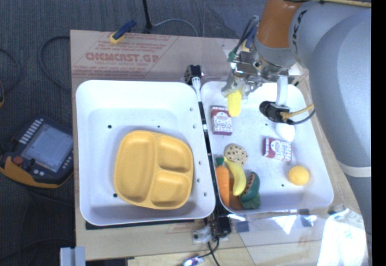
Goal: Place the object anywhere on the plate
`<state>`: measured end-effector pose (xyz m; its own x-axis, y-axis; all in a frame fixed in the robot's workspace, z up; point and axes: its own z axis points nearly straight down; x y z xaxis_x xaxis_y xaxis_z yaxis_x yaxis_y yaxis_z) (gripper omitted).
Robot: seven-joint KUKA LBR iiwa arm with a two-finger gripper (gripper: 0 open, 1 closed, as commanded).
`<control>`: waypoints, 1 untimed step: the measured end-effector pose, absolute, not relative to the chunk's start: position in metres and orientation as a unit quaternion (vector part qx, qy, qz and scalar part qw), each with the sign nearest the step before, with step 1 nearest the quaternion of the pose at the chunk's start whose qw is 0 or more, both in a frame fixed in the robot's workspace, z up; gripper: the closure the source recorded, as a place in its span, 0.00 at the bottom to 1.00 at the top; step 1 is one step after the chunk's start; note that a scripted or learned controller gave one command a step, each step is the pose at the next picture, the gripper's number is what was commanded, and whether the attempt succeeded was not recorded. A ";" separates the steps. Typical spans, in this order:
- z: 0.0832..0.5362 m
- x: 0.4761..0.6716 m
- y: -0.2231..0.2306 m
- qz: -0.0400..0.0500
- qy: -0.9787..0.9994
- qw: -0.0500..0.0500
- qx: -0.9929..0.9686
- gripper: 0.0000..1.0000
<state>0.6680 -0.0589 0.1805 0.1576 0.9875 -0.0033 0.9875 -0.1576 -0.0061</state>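
A yellow plate (154,169) with three compartments lies in the left white bin (96,114). My gripper (237,91) hangs over the back left part of the right bin (313,138), near the divider between the bins. A small yellow object (234,104) sits between its fingertips and hangs just below them, above the bin floor. The gripper is shut on it. The plate is well to the left of and nearer than the gripper.
The right bin also holds two red-and-white cartons (221,120) (277,148), a cookie (235,152), a banana (237,175), a carrot (223,181), a green item (252,189), a yellow ball (298,175) and a white egg (285,132). A handheld pendant (39,150) lies left of the bench.
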 end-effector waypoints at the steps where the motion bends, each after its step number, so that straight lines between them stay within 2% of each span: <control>1: 0.181 0.668 -0.059 0.003 -0.649 0.001 -0.761 0.00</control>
<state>0.6680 -0.0589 0.1806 0.1579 0.9874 -0.0032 0.9874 -0.1579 -0.0060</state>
